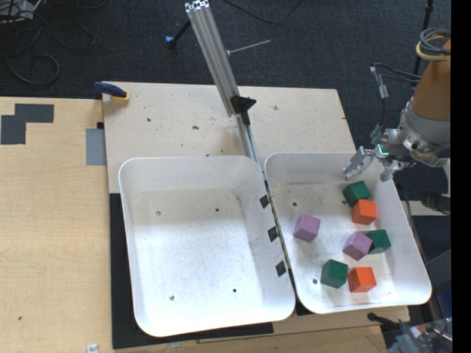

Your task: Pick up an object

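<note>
1. Camera view: gripper (372, 162) hangs over the far edge of the right bin (419, 271), its jaws spread apart with nothing between them.
2. Right bin holds seven small blocks. Nearest the jaws: a green cube (357, 192) at the far right, touching an orange cube (364, 212) just nearer.
3. Others: purple cube (307, 227) toward the bin's left; second purple cube (358, 245) touching a green one (380, 240); a green cube (334, 273) and an orange cube (361, 279) side by side at the near end.
4. Left bin (147, 197) has no blocks.
5. Handling, as judged: blocks look rigid, light, flat-faced (probably wood or foam, cannot tell), so not fragile but liable to skid on the smooth bin floor.
6. Grip advice: take two opposite flat faces, jaws square to them. The lone purple cube has free sides all round; the far green cube is closer, but the orange neighbour blocks one face.
</note>
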Available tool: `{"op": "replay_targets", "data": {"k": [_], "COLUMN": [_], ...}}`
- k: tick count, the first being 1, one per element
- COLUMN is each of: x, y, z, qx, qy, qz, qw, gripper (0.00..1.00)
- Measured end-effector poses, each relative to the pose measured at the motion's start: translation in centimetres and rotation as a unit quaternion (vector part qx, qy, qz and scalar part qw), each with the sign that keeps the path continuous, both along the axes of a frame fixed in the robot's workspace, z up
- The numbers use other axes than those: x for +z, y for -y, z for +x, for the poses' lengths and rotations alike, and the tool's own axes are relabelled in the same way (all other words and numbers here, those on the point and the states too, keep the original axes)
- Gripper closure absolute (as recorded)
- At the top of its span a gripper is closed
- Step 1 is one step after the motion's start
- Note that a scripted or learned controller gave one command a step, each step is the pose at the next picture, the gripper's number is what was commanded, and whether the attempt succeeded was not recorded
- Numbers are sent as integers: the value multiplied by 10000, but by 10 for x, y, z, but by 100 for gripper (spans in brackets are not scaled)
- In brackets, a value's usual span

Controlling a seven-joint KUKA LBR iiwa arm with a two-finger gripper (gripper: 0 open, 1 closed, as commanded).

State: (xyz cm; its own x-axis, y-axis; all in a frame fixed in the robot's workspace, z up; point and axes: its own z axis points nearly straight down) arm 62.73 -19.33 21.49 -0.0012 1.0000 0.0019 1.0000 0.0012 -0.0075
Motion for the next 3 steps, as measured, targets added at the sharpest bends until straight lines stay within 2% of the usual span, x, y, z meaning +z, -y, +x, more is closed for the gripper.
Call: {"op": "replay_targets", "data": {"k": [1,2,3], "x": [3,-53,-93], "y": [0,9,4], "z": [1,-4,-2], "qx": [17,-8,0], "qy": [19,-4,43], "qz": [-7,-2,-29], "qw": [10000,10000,10000], "gripper": [0,0,0]}}
